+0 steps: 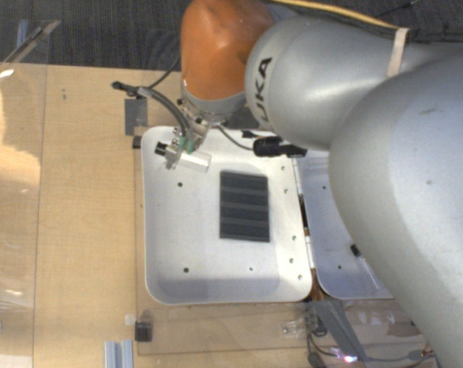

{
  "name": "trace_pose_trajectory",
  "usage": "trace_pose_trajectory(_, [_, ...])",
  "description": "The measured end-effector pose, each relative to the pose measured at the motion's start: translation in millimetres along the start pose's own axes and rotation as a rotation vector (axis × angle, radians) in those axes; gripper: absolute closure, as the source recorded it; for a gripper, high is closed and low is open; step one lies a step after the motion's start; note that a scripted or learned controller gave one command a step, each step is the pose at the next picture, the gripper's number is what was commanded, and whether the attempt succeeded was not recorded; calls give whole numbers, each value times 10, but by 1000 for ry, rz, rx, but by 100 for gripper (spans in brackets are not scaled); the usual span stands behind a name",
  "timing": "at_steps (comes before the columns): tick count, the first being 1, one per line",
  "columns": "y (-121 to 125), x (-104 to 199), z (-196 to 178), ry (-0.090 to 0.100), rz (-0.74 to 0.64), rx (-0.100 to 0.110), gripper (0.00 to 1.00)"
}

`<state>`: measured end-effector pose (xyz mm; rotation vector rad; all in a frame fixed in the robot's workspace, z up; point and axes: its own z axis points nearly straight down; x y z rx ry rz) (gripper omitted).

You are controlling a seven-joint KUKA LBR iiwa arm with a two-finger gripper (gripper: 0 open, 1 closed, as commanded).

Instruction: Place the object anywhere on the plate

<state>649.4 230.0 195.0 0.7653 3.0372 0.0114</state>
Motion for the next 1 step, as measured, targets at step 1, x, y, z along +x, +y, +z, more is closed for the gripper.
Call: trace_pose_trajectory(1, [91,-48,-530,1,329,2,100])
